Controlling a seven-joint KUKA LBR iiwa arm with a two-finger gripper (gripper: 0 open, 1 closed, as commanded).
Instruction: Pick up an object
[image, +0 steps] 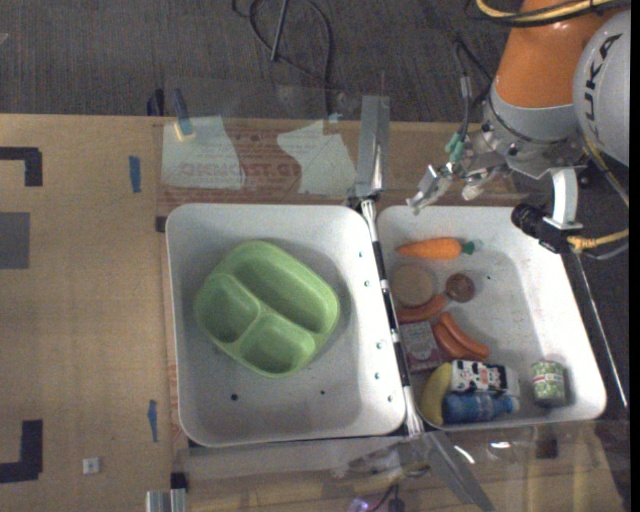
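Left to right: green divided plate (266, 306) lying in the left bin (190, 235), near its centre. In the right bin (520, 300), a carrot (430, 248) at twelve o'clock, two brown discs and sausages (452, 333) toward the middle, a banana (436, 392), a small carton (478, 376) and a blue bottle (478, 406) at six o'clock, a green can (548, 381) at five o'clock. Gripper (440, 183) hovering above the bin's twelve o'clock rim, jaws seemingly slightly apart, clamping nothing, touching nothing. Judged step: approach, nothing picked yet. Next move calls for descending toward six o'clock onto the carrot, closest target, jaws straddling its narrow width.
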